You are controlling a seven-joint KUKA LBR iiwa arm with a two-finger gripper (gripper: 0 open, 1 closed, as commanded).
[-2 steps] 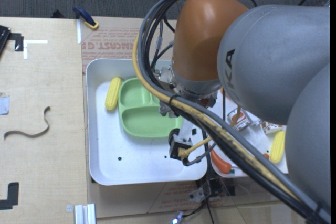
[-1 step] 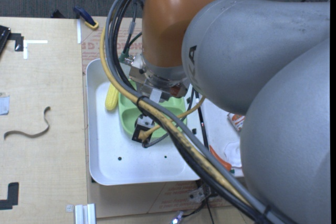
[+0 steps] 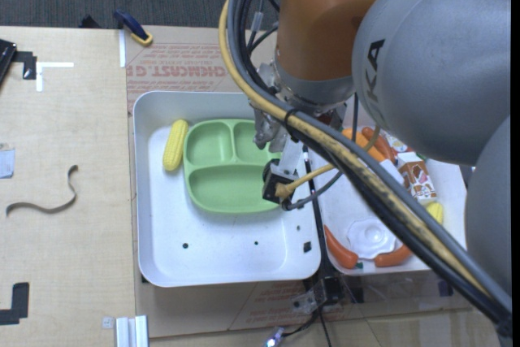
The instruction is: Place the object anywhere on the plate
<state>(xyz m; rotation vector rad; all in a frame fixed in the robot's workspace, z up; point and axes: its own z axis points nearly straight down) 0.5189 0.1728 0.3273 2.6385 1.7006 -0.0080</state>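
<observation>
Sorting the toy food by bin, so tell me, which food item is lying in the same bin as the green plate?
The yellow corn cob, lying beside the green plate's left rim in the left bin. The other foods sit in the right bin.

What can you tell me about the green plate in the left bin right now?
The green plate looks like smooth moulded plastic, with raised ridges dividing it into compartments: one wide section at the front and smaller ones behind. It lies flat on the floor of the left bin, towards the back. A yellow corn cob lies against its left rim. The arm's wrist and cables cover its right edge.
</observation>
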